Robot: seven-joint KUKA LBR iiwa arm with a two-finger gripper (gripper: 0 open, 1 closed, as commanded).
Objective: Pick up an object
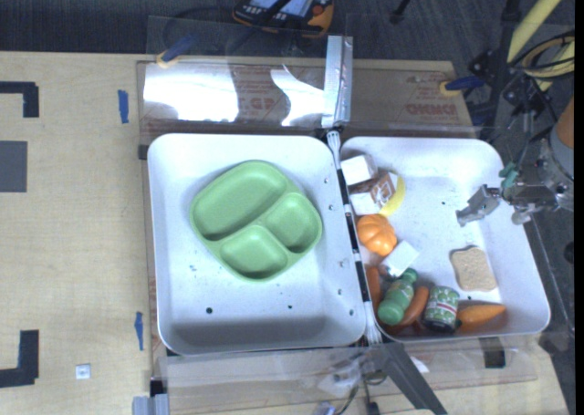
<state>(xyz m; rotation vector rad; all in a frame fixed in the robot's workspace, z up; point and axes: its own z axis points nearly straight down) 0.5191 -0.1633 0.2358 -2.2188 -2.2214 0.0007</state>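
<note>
We see the gripper [497,203] at about three o'clock in the view, over the right bin [429,153] near its right wall; whether it is open or closed we cannot tell, and we see nothing in it; bare white floor lies beneath it.

The things to pick crowd the bin's left wall and front edge: a slice of bread [473,268] at five o'clock from the gripper and nearest to it; an orange carrot [481,315] and a small green-labelled can [442,307] along the front, touching; a green bottle [396,298] leaning beside them; an orange pumpkin-like toy [377,233] at eight o'clock; a white box [355,170] and a brown-and-yellow packet [386,190] at nine o'clock, against the divider.

The left bin [173,249] bears a green divided plate [256,219], well apart from the gripper.

The arm is mostly cut off at the right edge; the pile by the bottle overlaps, so its pieces are hard to separate.
</note>
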